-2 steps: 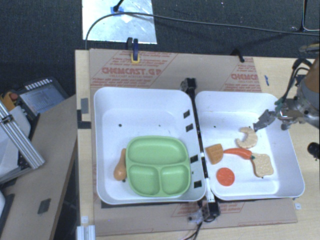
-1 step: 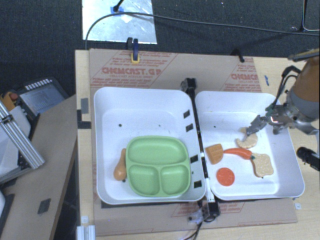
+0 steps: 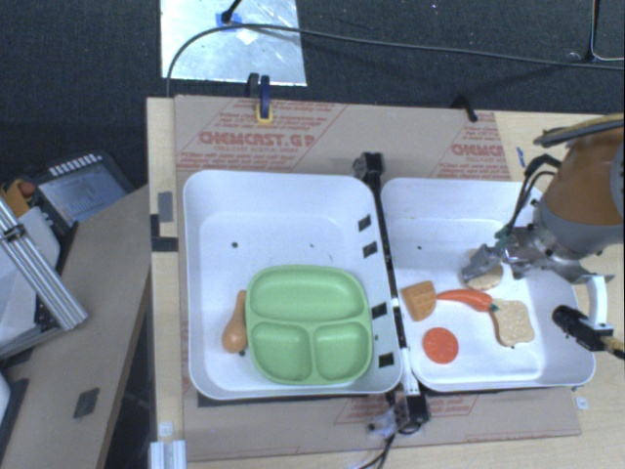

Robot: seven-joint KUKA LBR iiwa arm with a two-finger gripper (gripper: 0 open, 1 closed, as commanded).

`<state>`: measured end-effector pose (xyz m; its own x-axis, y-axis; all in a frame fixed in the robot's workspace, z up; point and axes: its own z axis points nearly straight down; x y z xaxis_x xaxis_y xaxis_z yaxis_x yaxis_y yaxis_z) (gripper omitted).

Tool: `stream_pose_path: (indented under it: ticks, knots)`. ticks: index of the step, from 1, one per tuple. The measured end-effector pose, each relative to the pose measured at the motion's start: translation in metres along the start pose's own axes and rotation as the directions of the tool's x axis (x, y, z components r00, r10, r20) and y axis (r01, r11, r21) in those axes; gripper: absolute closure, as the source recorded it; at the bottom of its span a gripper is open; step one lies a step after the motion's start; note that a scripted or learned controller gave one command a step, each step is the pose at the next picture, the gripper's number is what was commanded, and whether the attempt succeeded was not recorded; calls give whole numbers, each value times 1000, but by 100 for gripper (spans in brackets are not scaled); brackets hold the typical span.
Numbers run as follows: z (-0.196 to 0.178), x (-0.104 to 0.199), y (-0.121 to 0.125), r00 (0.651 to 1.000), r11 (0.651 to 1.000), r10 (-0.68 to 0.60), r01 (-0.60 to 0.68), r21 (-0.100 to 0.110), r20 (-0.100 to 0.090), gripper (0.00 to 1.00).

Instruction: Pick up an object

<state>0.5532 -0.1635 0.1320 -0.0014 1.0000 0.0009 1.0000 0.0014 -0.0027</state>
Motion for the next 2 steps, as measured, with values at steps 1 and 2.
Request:
stream_pose_path:
  ticks: [1,2]
  knots:
    - [50,0,0,1000,1000,0,0,-1,0,0]
    - [37,0,2,1000,1000,-1,1,-6,2,100]
